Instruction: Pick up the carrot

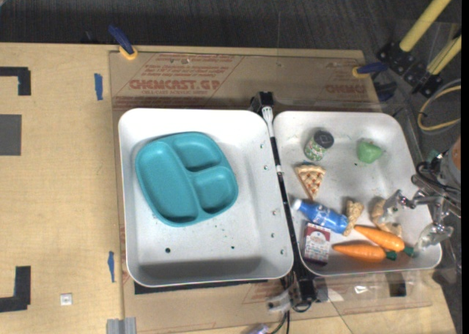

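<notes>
Two orange carrots lie at the front of the right bin point(344, 124). One carrot point(378, 237) is angled, with its green end toward the bin's right corner. The other carrot point(358, 252) lies just in front of it, almost level, touching a red box point(316, 243). My gripper point(415, 218) shows as two metal fingers at the bin's right rim, just right of the angled carrot. The fingers stand apart, open, with nothing between them.
The right bin also holds a blue bottle point(321, 215), a pizza slice point(311, 179), a small can point(317, 145), a green lump point(370, 151) and tan pieces point(382, 213) close behind the carrots. The left bin point(146, 252) holds a teal divided plate point(186, 176).
</notes>
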